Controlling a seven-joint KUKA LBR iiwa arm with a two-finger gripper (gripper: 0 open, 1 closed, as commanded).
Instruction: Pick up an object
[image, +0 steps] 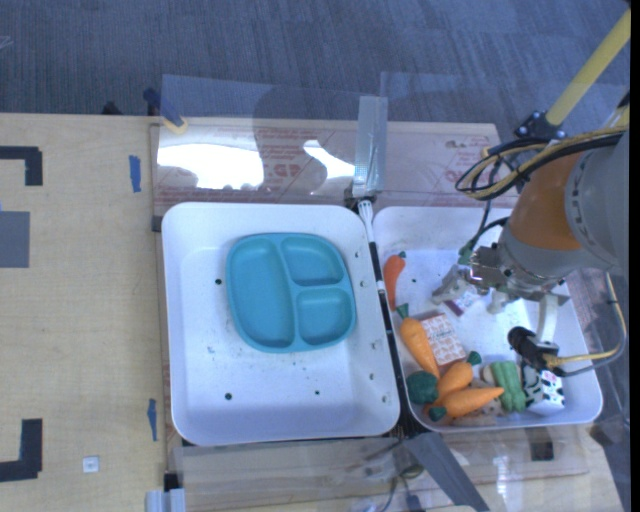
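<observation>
My gripper (497, 287) hangs over the middle of the right bin (582, 405), below the arm's orange band. Toy food lies in that bin along its left and front sides. A small carrot (395, 272) rests by the left wall and a longer carrot (418, 346) lies below it. A pink patterned block (444, 338) sits just left of and below the gripper. Two more carrots (468, 399) lie at the front, with a green piece (506, 385) and a black-and-white toy (546, 391) beside them. I see nothing held in the gripper.
A teal divided plate (292, 291) lies in the left bin (200, 400). A dark green round piece (421, 386) sits at the right bin's front left. Cables (490, 165) loop off the arm above the right bin. A divider wall (381, 300) separates the bins.
</observation>
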